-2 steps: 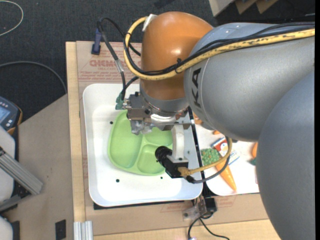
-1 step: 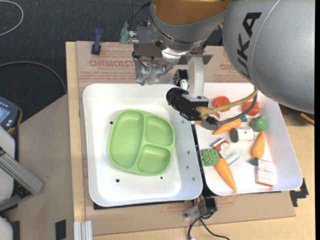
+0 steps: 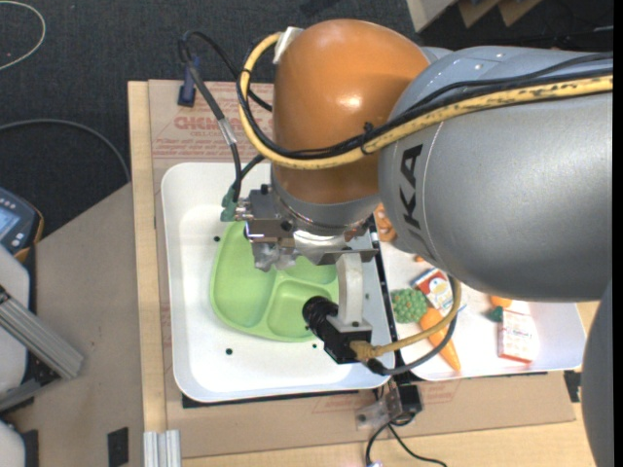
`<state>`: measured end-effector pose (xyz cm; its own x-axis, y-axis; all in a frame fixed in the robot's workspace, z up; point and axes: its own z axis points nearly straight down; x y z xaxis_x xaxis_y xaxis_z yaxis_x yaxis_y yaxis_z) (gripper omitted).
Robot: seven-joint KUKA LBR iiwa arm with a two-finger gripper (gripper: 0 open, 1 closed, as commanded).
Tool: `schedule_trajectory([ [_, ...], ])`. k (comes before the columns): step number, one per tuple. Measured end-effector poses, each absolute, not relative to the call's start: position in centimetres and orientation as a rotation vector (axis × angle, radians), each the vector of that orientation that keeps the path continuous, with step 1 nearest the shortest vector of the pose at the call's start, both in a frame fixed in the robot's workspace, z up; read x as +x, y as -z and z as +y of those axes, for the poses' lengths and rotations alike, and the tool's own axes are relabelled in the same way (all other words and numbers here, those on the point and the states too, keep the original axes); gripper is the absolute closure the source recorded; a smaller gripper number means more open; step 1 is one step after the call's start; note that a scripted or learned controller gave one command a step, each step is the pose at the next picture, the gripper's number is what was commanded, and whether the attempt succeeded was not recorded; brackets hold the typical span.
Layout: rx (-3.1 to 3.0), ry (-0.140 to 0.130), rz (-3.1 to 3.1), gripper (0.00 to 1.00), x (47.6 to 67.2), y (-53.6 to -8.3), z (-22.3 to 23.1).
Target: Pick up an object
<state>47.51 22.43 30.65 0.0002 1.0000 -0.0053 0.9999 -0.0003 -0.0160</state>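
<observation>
Objects for picking lie in two shallow white bins set side by side on the bench, and the largest of them is a light green divided plate [image 3: 255,295] in the left bin [image 3: 185,261], at the middle of the frame. One such plate is visible; it rests flat on the bin floor, with its upper right part hidden under the arm. The grey arm [image 3: 506,163] enters from the right and fills the upper right of the picture, its orange band [image 3: 336,86] bulging above the wrist, with one yellow cable looped around it. The wrist hangs directly over the plate's upper right portion, and the gripper [image 3: 321,261] sits beneath it, so whether its fingers stand apart or together cannot be told, nor whether anything is between them.

The right bin [image 3: 555,358] shows at the lower right, mostly covered by the arm. In it lie one toy carrot [image 3: 446,350], orange and pointing toward the lower edge, one small green knobbly toy [image 3: 409,305] just left of the carrot's top, one small packet with a red and white label [image 3: 431,284] just above that, and one small white and orange box [image 3: 517,331] further right. Three small dark specks dot the left bin's floor around the plate.
</observation>
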Motion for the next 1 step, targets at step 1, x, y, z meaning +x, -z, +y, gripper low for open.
schedule_trajectory([
  [1,-2.226,0.031,-2.229,1.00,51.77,-54.03,22.41],
])
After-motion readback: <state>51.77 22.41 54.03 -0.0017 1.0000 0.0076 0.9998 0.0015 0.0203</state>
